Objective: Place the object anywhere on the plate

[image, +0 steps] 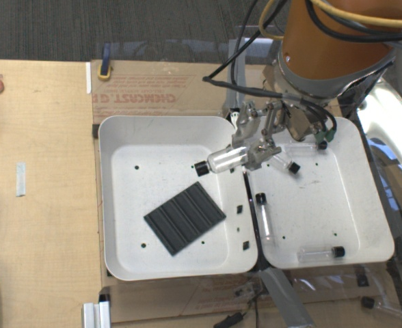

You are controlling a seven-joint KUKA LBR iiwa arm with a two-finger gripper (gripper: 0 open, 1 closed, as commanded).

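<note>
A dark grey ribbed plate [185, 217] lies flat and turned at an angle in the left bin [119, 183], toward its front. My gripper [251, 156] hangs over the divide between the two bins, shut on a silvery vial [223, 160] with a black cap. The vial lies level and its capped end points left over the left bin. It is up and to the right of the plate, apart from it. The orange-banded wrist [338, 26] covers the back of the right bin.
In the right bin [365, 203] lie a clear tube [262, 217] near the divider, another clear tube [320, 253] at the front, and a small black piece [293, 167]. Cardboard [153, 87] lies behind the bins. Wooden bench surface [37, 183] spreads to the left.
</note>
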